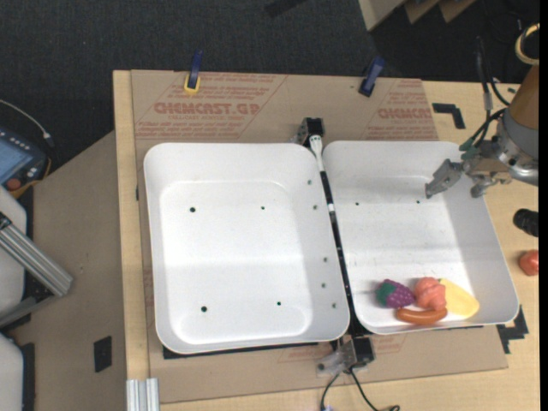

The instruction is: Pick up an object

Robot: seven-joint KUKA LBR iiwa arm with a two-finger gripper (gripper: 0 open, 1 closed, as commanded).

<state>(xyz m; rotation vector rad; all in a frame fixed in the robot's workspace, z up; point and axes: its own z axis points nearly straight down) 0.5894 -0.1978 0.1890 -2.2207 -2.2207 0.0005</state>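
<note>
The worktop [257, 101] carried two white bins: the left bin [240, 247] at the frame's centre, and the right bin [402, 229], where toy food [424, 300] crowded the lower right corner. The gripper [461, 181] hovered upper right, fingers spread, holding nothing, well apart from the toys.

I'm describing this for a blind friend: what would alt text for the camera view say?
A robot gripper hangs open over the far right edge of the right white bin, holding nothing. Small toy foods cluster in that bin's near corner: purple grapes, an orange-red piece, a yellow piece and a sausage.
</note>
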